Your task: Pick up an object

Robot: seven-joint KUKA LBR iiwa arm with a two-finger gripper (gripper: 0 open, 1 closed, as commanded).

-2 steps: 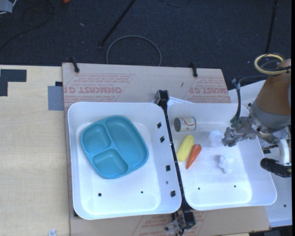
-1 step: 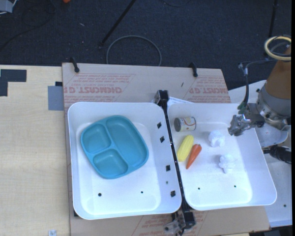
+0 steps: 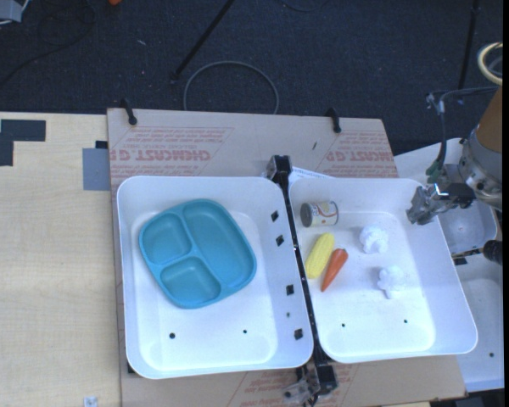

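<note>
**Corn and carrot waiting while the arm hangs at the bin's edge**

Corn (image 3: pixel 320 255), a yellow toy cob, is lying in the right bin (image 3: pixel 441 333), in the middle-right of the frame, with an orange carrot (image 3: pixel 334 269) touching its right side. Above them, near the bin's upper left corner, a small can (image 3: pixel 320 214) is lying on its side. Two white crumpled pieces (image 3: pixel 373 239) (image 3: pixel 390 280) are sitting further right, apart from each other. Any of these could serve as the object to pick up; none is lifted.

The gripper (image 3: pixel 426 203) is hovering at the right edge of the frame, over the right bin's upper right rim and well apart from every object. Whether it is released or clenched cannot be told at this size, and nothing is showing in it.

The left bin (image 3: pixel 144 337) is carrying a blue divided plate (image 3: pixel 197 252), which takes no part for now.

Judging from this, the task is at the approach step, with no grasp begun. The next move probably calls for travelling left and down into the right bin and choosing a target; the upper white piece is lying nearest, while corn and carrot, pressed together, may be harder to separate cleanly.
</note>
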